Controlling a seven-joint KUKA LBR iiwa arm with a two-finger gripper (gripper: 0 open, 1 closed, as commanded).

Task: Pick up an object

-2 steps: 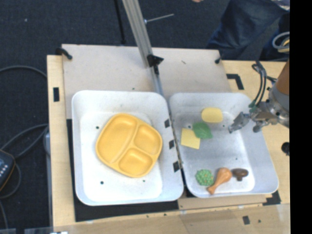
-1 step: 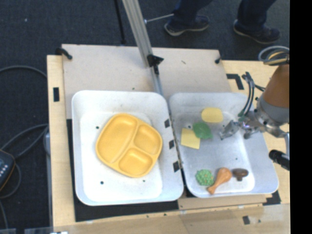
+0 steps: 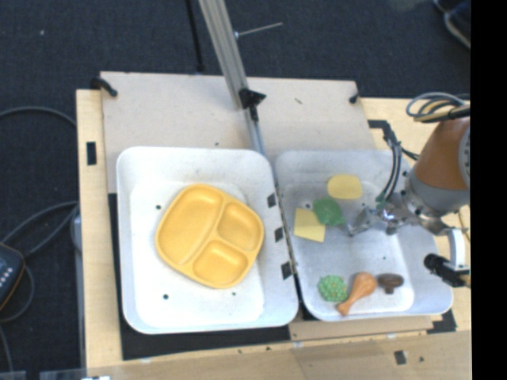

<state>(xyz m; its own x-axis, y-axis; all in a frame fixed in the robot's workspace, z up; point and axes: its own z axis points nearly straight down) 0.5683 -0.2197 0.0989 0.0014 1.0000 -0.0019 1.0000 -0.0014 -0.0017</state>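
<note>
**Claw low in the right bin, food pieces around it**

On the worktop [image 3: 198, 113] two white bins sit side by side, their inner rims almost touching. Left bin [image 3: 142, 172] holds a yellow divided plate [image 3: 210, 234] near its middle, with bare floor along every wall. Right bin [image 3: 428, 291] is busier: a yellow round piece [image 3: 344, 186] at the far side, a green piece [image 3: 327, 211] just near of it, and a yellow wedge [image 3: 310, 225] touching that green piece on its left. Along the near wall lie a green floret [image 3: 333, 287], a tan drumstick [image 3: 358, 290] just right of it, and a small brown piece [image 3: 390, 281] by the drumstick's thick end. Bare floor spans the bin's middle and right part.

Reaching from the right, the arm [image 3: 444, 165] puts its claw [image 3: 372, 218] down just right of the green piece, well far of the drumstick. Nothing shows between its fingers; whether they are spread or closed I cannot tell.
</note>
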